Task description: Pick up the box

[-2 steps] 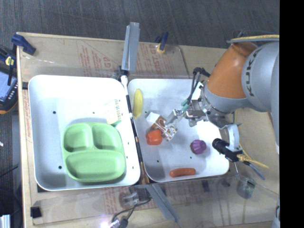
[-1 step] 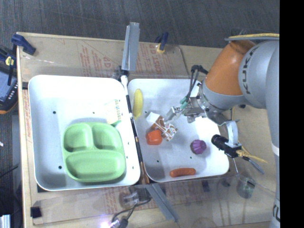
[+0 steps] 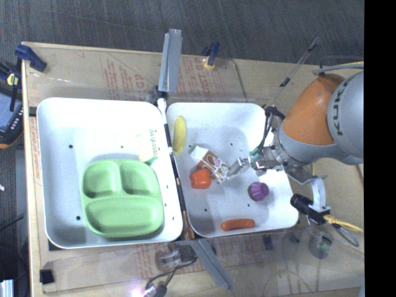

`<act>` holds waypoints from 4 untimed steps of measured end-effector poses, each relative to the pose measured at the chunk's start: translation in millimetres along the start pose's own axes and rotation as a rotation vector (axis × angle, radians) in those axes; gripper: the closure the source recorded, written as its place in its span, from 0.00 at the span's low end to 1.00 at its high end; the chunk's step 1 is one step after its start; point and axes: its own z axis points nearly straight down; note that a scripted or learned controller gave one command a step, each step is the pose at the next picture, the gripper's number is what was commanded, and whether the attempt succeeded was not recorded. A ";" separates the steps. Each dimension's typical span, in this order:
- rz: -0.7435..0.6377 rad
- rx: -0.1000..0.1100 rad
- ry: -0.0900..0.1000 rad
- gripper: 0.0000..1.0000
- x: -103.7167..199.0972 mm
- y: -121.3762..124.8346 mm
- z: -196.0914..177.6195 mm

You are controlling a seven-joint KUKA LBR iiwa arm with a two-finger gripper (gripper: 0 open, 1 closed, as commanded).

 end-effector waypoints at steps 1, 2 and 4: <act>-0.056 0.002 0.002 0.00 80.7 -17.9 69.0; 0.064 -0.001 0.000 0.00 27.6 26.2 58.1; 0.059 0.001 0.000 0.00 28.0 26.2 48.4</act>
